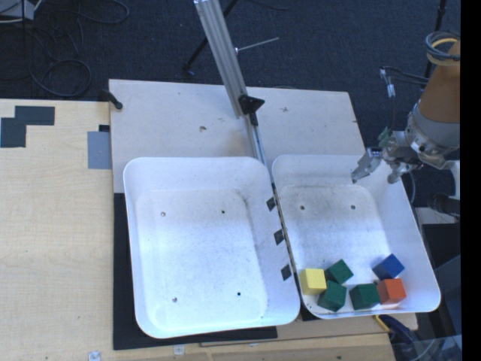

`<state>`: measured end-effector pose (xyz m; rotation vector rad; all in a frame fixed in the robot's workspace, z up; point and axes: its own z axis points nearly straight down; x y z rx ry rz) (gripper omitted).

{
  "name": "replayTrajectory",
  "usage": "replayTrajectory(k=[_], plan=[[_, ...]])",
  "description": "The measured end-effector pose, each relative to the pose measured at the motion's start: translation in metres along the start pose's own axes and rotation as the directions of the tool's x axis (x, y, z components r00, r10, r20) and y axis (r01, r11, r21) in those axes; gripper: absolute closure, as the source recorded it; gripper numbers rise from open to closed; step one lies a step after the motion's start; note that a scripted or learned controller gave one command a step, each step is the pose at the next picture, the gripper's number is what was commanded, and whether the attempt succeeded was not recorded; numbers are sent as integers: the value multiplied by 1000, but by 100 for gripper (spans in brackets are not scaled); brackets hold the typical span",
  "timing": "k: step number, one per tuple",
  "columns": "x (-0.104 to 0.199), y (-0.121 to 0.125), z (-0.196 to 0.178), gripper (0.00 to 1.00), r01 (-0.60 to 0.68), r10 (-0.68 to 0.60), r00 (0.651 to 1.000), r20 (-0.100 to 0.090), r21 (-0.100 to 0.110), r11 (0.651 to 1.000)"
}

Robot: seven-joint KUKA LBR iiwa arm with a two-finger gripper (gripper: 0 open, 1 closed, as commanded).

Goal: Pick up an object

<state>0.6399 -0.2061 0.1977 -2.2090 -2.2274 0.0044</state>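
Six blocks crowd the near edge of the right bin (402, 224): a yellow block (313, 280), three green blocks (340, 271), (331, 297), (364, 296), an orange block (391, 290) and a blue block (388, 265). All lie well apart from the end effector (379, 167), toward the camera from it, and the orange one sits just beside the blue one and a green one. Between the end effector and the blocks the bin floor is bare, leaving open room. Across the divider from the end effector, the left bin (150, 201) sits on the tabletop (52, 224). A slanted metal rail (225, 59) rises beyond the bins.

From the right edge the arm (440, 100) reaches in, its orange band above the grey wrist, tilted toward the right bin's far corner. There the end effector hangs over the far rim. Its two fingers (363, 166) stand spread apart, with nothing between them and touching no block.
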Motion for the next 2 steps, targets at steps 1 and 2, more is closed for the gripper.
replayTrajectory(k=[1, 2], plan=[[73, 4, 66, 0, -2, 2, 1000, -4, 3, 1000], [112, -40, 106, 0, -6, 6, 1000, -2, 5, 1000]])
